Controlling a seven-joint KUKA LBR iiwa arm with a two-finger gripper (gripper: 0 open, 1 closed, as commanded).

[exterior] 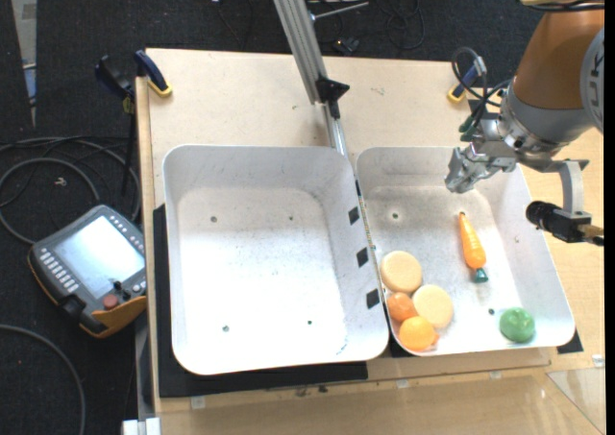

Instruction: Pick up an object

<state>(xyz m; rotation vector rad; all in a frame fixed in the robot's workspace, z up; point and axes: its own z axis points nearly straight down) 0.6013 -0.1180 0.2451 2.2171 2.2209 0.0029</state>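
My gripper [460,178] hangs over the far part of the right bin [423,174], a little beyond the tip of an orange carrot [472,245] that lies lengthwise with its green end toward the front. Nothing shows between the gripper and the bin floor. At the bin's front left, two pale yellow round pieces [402,271] [433,305] and two orange ones [401,306] [417,333] lie bunched together. A green ball [517,325] rests at the front right corner.
The left bin [192,174] sits beside the right one, sharing a raised middle edge. A slanted metal pole [300,25] reaches down to the bins' far junction. Clamps sit on the bench's far corners. A teach pendant [91,270] lies on the floor at left.
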